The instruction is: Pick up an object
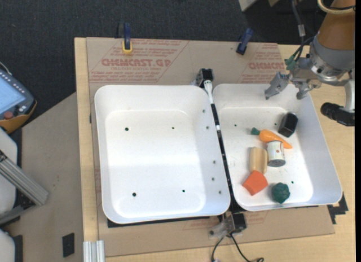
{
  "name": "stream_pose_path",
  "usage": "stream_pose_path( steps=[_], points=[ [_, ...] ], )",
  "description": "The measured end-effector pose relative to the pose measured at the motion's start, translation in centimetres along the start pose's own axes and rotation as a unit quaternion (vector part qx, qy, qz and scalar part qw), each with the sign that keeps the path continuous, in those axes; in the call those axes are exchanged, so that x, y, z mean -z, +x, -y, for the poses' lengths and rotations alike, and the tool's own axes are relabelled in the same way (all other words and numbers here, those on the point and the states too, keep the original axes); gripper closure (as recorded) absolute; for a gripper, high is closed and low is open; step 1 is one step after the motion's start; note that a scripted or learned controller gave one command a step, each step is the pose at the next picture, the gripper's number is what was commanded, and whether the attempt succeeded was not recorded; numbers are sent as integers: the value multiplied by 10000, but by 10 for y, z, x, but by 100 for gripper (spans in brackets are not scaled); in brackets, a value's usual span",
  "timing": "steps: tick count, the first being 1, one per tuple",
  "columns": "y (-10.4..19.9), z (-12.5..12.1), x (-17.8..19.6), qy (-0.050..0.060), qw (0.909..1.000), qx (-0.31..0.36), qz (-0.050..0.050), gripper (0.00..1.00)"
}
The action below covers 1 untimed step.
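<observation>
End effector: you see the end effector (289, 85) at the upper right of the frame, over the far rim of the right bin (324, 142). Its two fingers stand apart, one splayed to the left, one to the right, with nothing between them.

Arm: your arm (337, 23) comes in from the upper right corner, its orange band above the grey wrist.

Bins: you have two white bins side by side on the worktop (84, 114). The left bin (113, 142) fills the middle of the frame; the right bin carries all the loose things.

Count: you can count six things in the right bin, one of each kind.

Carrot: an orange toy carrot (273, 136) lies in the middle of the right bin, long axis running from upper left to lower right, green end toward the upper left.

Wooden cylinder: a pale wooden cylinder (257, 160) lies just below the carrot, long axis running up and down the frame.

Can: a small white can (275, 154) lies just right of the cylinder, touching the carrot's lower edge.

Black block: a black block (287, 124) sits above and right of the carrot, tilted.

Orange block: an orange block (255, 183) sits at the cylinder's lower end.

Green lump: a dark green lump (280, 192) lies right of the orange block, near the bin's lower rim.

Clamps: two blue clamps (126, 36) grip the far edge of the board, one upper left, one upper middle.
</observation>
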State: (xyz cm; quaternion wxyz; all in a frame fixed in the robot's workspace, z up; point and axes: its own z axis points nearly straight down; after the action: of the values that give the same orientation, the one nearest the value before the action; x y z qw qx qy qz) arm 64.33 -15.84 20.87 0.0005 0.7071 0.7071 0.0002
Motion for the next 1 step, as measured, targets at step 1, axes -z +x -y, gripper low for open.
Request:
stream_pose_path(
  steps=[1],
  points=[
    [-9,54,-103,49,10000,-10,-18,0]
  ],
)
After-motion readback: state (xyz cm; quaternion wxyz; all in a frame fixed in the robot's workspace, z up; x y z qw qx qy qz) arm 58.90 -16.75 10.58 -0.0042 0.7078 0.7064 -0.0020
